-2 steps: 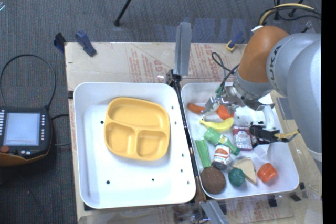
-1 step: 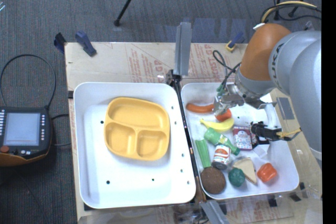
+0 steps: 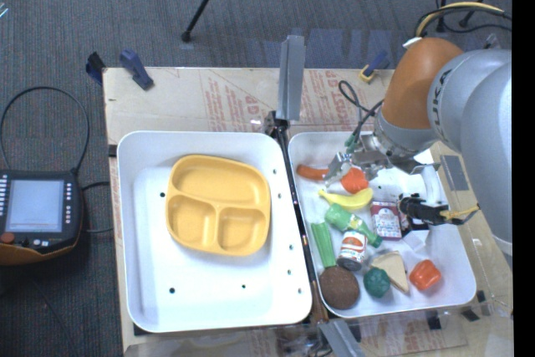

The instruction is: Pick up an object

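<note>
My gripper (image 3: 351,165) is low in the right bin (image 3: 456,251), near its back left part. It hangs right over a small red-orange toy (image 3: 355,181), and where the two meet is hidden by the wrist. Beside them lie an orange sausage (image 3: 311,172) to the left and a yellow banana (image 3: 348,198) just in front. Further forward are a green bottle (image 3: 338,217), a red-labelled jar (image 3: 353,248) and a red box (image 3: 386,221).
The front of the right bin holds a green stick (image 3: 323,244), a brown cookie (image 3: 339,287), a green ball (image 3: 376,283), a bread wedge (image 3: 394,267) and an orange pepper (image 3: 425,274). A yellow divided plate (image 3: 220,203) lies in the left bin (image 3: 146,263).
</note>
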### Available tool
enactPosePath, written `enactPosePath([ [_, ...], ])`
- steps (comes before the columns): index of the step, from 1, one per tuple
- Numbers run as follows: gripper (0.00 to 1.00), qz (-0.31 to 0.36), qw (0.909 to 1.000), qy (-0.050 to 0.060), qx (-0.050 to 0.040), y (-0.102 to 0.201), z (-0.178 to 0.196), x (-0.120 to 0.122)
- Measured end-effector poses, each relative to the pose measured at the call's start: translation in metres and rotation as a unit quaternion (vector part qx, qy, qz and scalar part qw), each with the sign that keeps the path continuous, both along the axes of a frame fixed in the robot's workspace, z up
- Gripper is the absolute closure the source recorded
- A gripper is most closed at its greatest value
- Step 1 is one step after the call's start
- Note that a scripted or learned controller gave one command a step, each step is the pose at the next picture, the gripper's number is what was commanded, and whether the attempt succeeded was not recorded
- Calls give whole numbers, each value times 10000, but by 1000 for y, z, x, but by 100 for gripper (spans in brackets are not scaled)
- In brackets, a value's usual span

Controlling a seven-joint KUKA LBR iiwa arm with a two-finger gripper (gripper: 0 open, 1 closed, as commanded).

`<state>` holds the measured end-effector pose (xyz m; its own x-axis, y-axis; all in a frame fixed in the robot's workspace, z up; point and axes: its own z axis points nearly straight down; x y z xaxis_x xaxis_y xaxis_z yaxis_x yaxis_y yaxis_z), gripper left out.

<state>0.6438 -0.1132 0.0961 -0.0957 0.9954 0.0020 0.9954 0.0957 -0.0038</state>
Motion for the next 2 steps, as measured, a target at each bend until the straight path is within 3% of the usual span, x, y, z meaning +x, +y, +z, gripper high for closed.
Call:
enactPosePath([
  [1, 100, -6, 10000, 3, 5, -1, 10, 0],
  [2, 0, -6, 10000, 8, 5, -1, 9, 0],
])
